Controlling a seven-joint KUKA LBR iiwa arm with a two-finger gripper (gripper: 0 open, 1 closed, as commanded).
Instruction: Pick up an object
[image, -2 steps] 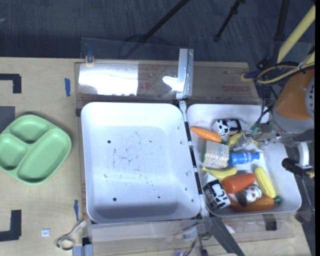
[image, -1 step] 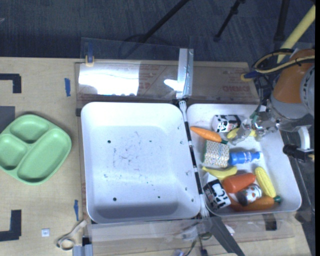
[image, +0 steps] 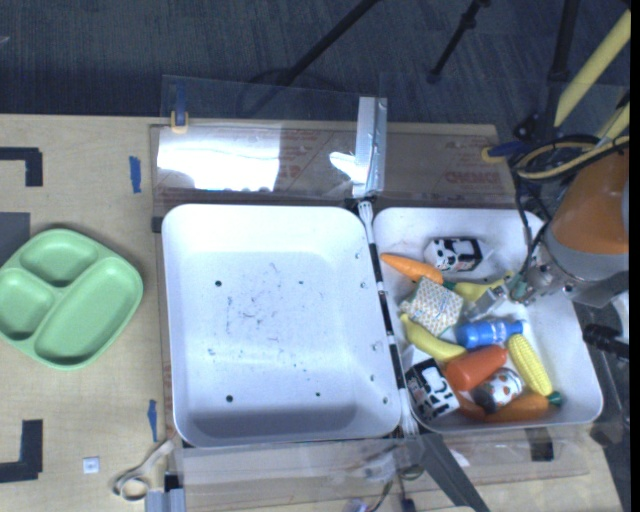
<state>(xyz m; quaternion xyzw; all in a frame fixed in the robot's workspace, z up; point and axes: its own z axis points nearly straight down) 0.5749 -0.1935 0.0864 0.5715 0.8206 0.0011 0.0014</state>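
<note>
The right bin (image: 580, 345) holds a heap of toy food. In it lie an orange carrot (image: 410, 267), a black-and-white toy (image: 455, 254), a checkered packet (image: 437, 305), a yellow banana (image: 430, 340), a blue bottle (image: 490, 330), a corn cob (image: 530, 365) and an orange-red pepper (image: 475, 367). The arm comes in from the right, its orange band (image: 600, 210) over the bin's right rim. My gripper (image: 518, 287) hangs low over the heap, just above the blue bottle and beside a small yellow piece (image: 476, 292). I see nothing lifted out of the pile.
The left bin (image: 200, 240) sits beside the right one, sharing a middle wall. A green divided plate (image: 65, 295) lies on the bench at far left. A clear plastic panel (image: 270, 150) stands behind the bins. Cables and stands crowd the top right.
</note>
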